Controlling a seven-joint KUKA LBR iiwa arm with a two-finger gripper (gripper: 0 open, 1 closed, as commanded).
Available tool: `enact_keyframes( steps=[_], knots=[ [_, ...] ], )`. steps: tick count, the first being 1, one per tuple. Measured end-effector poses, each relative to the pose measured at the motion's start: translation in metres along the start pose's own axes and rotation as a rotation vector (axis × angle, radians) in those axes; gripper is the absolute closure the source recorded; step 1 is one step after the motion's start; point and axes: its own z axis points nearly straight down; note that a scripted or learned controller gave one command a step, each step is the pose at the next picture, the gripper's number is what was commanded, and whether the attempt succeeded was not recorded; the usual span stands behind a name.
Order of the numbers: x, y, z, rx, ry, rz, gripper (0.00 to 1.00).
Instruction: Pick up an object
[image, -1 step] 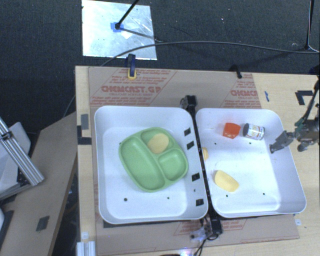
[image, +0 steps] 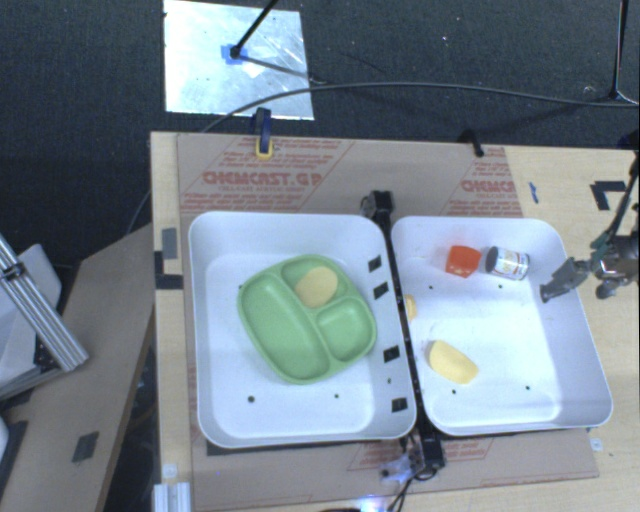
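Two white bins sit side by side on the bench. The left bin (image: 215, 330) holds a green divided plate (image: 305, 320), tilted a little askew in the middle of the floor. In the plate's upper small compartment lies a pale yellow lump (image: 318, 287); its long compartment and its lower right one have nothing in them.

The right bin (image: 575, 385) has the loose things. Near its lower middle lies a yellow piece (image: 452, 361), rounded, like a bit of soft food, well apart from everything else. Up near the far wall sits an orange block (image: 461, 261), and just beside it on the right lies a small jar (image: 508, 263) on its side, with a pale label and a dark end. A tiny yellow scrap (image: 410, 306) rests against the bin's left wall, by the divide between the bins.

The claw (image: 560, 286) comes in from the right at the right bin's rim, its dark tip poking just over the edge. It touches none of the objects and nothing is between its fingers, but how far they are spread I cannot tell from here.
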Motion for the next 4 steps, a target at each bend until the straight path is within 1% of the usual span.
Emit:
enact_keyframes(
  steps=[1,2,3,4],
  knots=[
    [0.006,0.006,0.045,0.002,0.001,0.001,0.00],
    [0.006,0.010,0.107,0.005,0.002,0.002,0.00],
    [0.010,0.011,0.149,0.004,0.002,0.003,0.00],
    [0.009,0.013,0.136,-0.002,-0.001,0.003,1.00]
  ],
)
